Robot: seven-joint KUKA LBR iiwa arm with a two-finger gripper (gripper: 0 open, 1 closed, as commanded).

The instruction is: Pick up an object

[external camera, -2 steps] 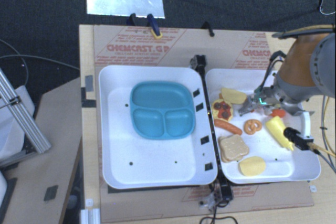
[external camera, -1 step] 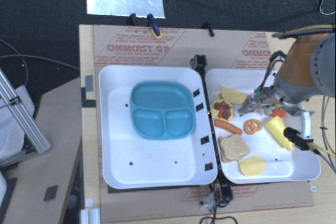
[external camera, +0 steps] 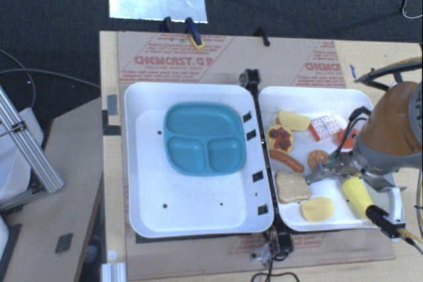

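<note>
— Several toy foods lie in the right bin (external camera: 285, 221); the hand (external camera: 316, 174) sits low beside the bread slice (external camera: 293, 187).
— Grasping it?
— Cannot tell.
— How will it handle?
— Probably light, stiff, flat; pinch across its edges.

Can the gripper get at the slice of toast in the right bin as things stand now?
Probably yes. The gripper hangs just above and right of the toast, whose top lies uncovered; the sausage and yellow slice lie beside it.

Divided plate (external camera: 203, 139) in left bin (external camera: 142, 208), toy foods (external camera: 292, 187) in right bin (external camera: 310, 95)
</note>
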